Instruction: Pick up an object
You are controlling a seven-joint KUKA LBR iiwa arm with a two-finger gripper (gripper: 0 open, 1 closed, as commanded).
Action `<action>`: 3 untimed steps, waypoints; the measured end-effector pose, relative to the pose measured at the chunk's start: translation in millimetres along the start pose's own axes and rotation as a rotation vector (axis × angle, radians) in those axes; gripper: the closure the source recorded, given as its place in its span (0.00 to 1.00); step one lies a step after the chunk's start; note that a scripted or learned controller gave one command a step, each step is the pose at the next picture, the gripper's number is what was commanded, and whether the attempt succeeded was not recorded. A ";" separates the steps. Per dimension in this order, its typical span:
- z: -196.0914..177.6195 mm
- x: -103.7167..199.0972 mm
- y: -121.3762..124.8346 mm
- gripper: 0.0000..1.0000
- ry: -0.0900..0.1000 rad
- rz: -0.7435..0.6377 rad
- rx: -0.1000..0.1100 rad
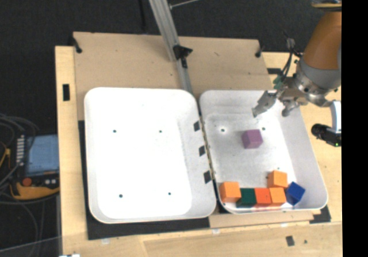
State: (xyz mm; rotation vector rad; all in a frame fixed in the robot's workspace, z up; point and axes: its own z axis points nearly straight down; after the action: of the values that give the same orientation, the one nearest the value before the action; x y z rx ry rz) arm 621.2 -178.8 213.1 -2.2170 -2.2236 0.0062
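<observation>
"Two white bins, but which one matters?"

"The right-hand bin [299, 135]. A small purple cube [252, 138] sits alone near its middle, well apart from the orange, green and blue blocks [261, 194] along the lower rim."

"And the two-finger gripper [275, 105]?"

"It hangs over the bin's upper edge, fingers spread, nothing between them. The cube lies below and slightly left of it in the frame, so the reach likely runs down-left."

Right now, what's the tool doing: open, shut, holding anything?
Tool: open, nothing between its fingers, poised over the top edge of the right bin, up and to the right of the purple block.
</observation>
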 end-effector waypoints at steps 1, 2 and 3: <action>42.9 -0.6 4.1 0.00 0.000 0.002 0.000; 85.8 -4.3 7.8 0.00 0.000 0.003 0.000; 71.3 -5.1 9.5 1.00 -0.001 0.003 -0.008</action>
State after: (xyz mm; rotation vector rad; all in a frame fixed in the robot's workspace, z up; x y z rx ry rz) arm 630.5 -184.0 141.8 -2.2254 -2.2243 -0.0014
